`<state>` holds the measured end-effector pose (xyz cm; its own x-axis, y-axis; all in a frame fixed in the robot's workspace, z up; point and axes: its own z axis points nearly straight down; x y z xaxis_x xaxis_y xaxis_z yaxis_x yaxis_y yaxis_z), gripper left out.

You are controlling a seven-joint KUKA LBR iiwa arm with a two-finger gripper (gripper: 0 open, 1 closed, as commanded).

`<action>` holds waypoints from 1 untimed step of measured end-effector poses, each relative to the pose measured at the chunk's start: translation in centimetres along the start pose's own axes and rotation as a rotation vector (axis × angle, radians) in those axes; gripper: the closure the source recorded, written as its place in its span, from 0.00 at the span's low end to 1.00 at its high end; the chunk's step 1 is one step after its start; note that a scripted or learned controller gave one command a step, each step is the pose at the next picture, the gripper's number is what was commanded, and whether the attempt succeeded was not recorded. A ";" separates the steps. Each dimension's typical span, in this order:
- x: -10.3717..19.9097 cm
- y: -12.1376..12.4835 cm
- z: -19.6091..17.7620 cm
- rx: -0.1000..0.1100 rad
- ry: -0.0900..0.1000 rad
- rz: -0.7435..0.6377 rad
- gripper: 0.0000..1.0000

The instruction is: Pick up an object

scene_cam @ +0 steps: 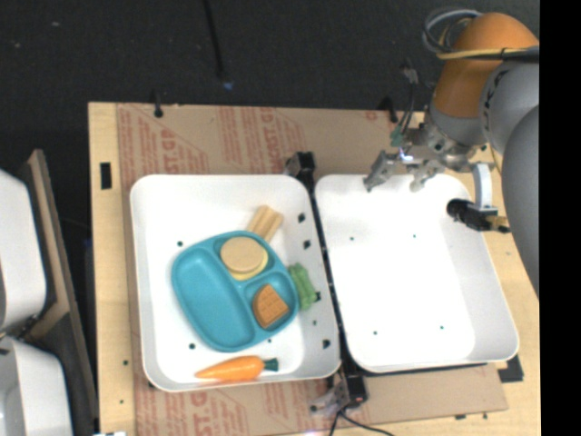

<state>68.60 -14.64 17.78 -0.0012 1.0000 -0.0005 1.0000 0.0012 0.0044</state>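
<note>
Tool (398, 178) metal, fingers spread | tray (213, 302) blue plastic | carrot (238, 368) tapered

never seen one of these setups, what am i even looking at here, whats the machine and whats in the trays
One camera looks down at a slant on a bench. The grey machine with the orange band on the right is a robot arm; its two-finger gripper, fingers spread, hovers over the back edge of the right bin holding nothing. The left bin holds a blue divided plate carrying a round tan piece and a brown bread-like piece. Beside it lie a wooden block, something green and a toy carrot.
</note>
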 end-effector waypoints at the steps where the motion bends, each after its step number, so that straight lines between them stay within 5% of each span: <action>1: -0.2 0.2 5.6 0.008 0.001 0.001 0.00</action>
<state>68.80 -14.88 12.21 0.0000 1.0000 0.0002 1.0000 0.0000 -0.0035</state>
